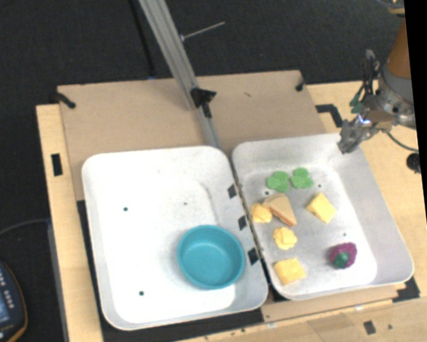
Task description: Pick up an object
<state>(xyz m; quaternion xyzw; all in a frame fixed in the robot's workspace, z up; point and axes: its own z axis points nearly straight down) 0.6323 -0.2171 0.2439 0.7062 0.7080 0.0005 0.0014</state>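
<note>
Light wooden bench (63, 220) carries brown board (132, 118); left white bin (117, 192) on it, right white bin (369, 211) touching left bin's edge.

Two bins sit side by side on the bench (63, 220), their inner edges touching. The left bin (124, 183) holds a bowl (210, 255) near its front right corner. The right bin (369, 211) holds the small pieces: two round ones (289, 180) side by side toward the back, a wedge (282, 209) just in front of them with a lump (260, 214) touching its left side, and a block (321, 208) to its right. Another lump (284, 237) lies in front of the wedge, a second block (288, 271) nearer the front edge, and a ball (343, 255) (possibly a fruit) to that block's right. The gripper (349, 138) hangs over the right bin's back right corner. A pole (174, 53) slants up behind the bins.
</note>
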